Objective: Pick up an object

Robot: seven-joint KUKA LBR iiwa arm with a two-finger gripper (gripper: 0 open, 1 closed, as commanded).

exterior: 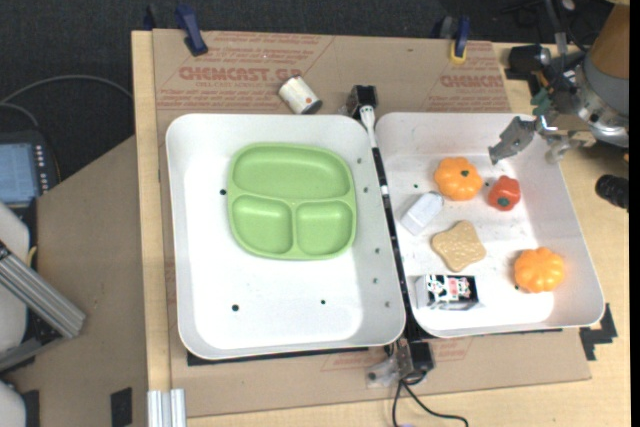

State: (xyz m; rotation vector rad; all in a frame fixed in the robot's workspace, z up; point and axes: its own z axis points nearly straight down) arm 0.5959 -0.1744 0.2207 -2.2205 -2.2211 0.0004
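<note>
Gripper (528,137) above right bin's (580,215) top edge, state unclear; red pepper (505,193) just below-left.

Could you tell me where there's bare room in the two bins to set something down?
Left bin: a wide bare strip below the green divided plate. Right bin: crowded, with two orange pumpkins, a red pepper, a cracker and a small carton; its upper left corner is bare.

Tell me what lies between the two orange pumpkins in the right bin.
In the camera view, the red pepper sits between the upper pumpkin and the lower pumpkin, beside the upper one.
</note>
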